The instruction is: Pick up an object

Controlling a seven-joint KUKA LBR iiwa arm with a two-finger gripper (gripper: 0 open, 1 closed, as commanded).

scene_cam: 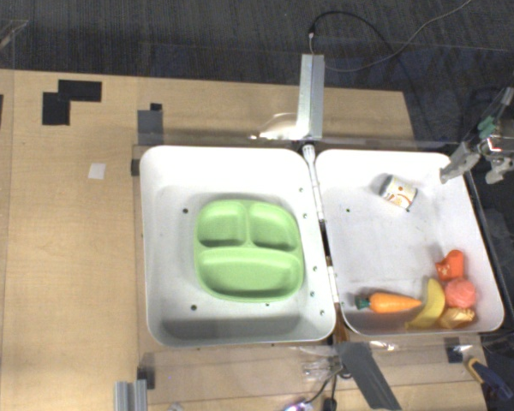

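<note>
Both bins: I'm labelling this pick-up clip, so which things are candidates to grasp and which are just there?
Candidates, all in the right bin:
carrot
banana
small white carton
orange-red toy
pink ball
golden piece

Just there:
green divided tray in the left bin
gripper at the right bin's far right corner

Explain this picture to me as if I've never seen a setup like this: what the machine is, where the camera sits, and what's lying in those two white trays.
This is one camera fixed above a wooden bench, looking down at a slant. A robot arm reaches in from the right; its hand sits at the upper right corner of the right bin, above the bin's edge, with nothing visibly between its fingers. Its job is to pick up an object.

The left bin holds a green divided plate. The right bin holds a small white packet near the top, and a cluster in the bottom right corner: a carrot, a banana, a pink ball-like fruit, an orange-red item and a small golden item.
</note>
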